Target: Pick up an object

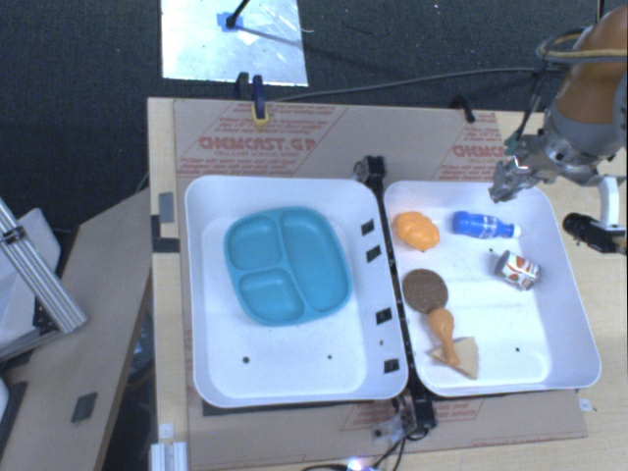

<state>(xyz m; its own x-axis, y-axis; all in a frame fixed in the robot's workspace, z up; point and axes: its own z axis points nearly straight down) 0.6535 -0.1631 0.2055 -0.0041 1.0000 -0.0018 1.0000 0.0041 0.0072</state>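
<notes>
Table (294, 130) carries two bins. Left bin (211, 361): blue divided plate (287, 264). Right bin (559, 351): orange lump (417, 230), blue bottle (483, 227), small can (516, 270), brown disc (425, 289). Claw (505, 184) over right bin's far edge; can't tell its finger state.

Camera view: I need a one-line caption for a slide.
Gripper hovers at the right bin's far edge, near a blue bottle; a blue divided plate sits in the left bin.

Dark carpet floor (78, 67), shiny metal sheet (234, 26) on it, wooden bench (167, 381), aluminium rail (39, 273) at left
</notes>
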